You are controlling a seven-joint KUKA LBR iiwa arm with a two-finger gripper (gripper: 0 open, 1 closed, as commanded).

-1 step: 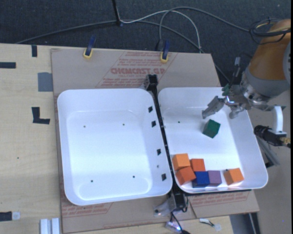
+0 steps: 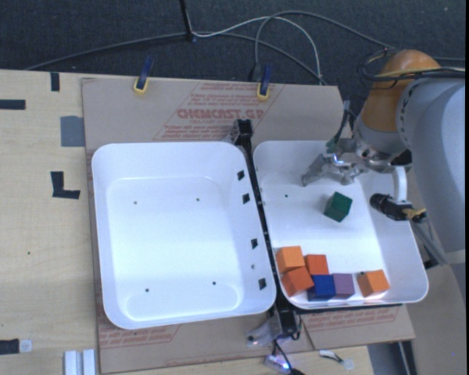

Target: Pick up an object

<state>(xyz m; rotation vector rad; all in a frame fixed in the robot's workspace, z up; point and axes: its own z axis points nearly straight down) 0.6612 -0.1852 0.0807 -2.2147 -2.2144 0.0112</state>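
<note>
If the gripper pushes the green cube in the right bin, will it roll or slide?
The green cube looks flat-faced, so it would probably slide, not roll. It appears rigid and likely light. It lies alone on the right bin floor, so a push may simply shift it.

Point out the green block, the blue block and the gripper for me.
green block (image 2: 338, 207), camera view, middle of its top face.
blue block (image 2: 322, 287), camera view, middle of its top face.
gripper (image 2: 328, 170), camera view, midway between its fingertips, above the right bin.
</note>
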